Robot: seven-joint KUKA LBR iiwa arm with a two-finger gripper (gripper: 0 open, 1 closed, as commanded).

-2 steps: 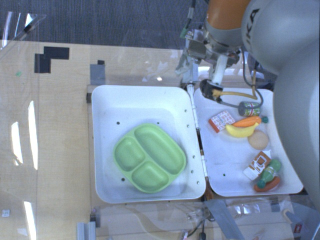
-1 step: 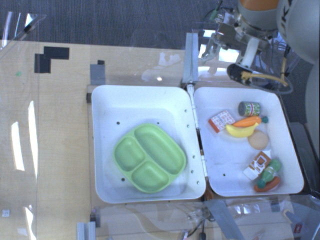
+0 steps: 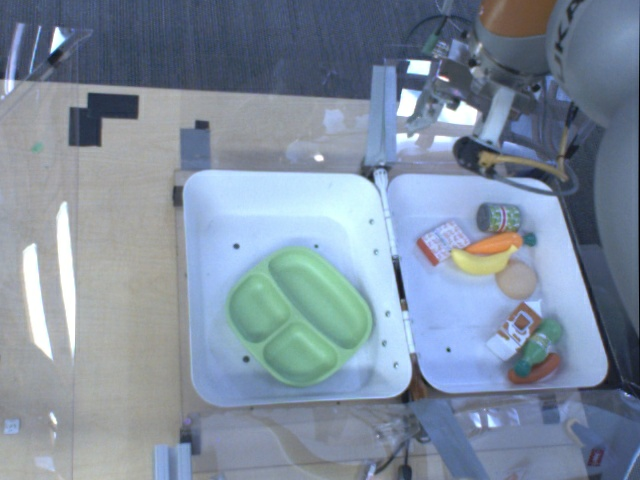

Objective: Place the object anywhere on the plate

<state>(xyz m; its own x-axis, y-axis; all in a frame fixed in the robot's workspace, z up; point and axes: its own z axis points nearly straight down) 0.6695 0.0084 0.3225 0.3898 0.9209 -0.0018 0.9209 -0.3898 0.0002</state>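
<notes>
Camera view: the green three-compartment plastic plate [image 3: 300, 315] lies in the left shallow white bin [image 3: 205, 268] with nothing on it.

1. Position of arm. The grey arm with the orange band [image 3: 560, 18] hangs above the far rim of the right shallow white bin [image 3: 425, 298], well beyond and to the right of the plate. Its two-finger gripper [image 3: 425, 108] is blurred; whether anything is pinched cannot be told.
2. Position of objects. Right of the plate, across the divider, lie a red-and-white carton [image 3: 443, 242], a yellow toy banana [image 3: 483, 260], an orange toy carrot [image 3: 497, 243], a small can [image 3: 499, 217] and a round tan disc [image 3: 517, 281].
3. Step in hand. Judged as selection; no object is yet lifted.
4. Next move. Descend on one object, grasp, and carry it leftward to the plate.
</notes>
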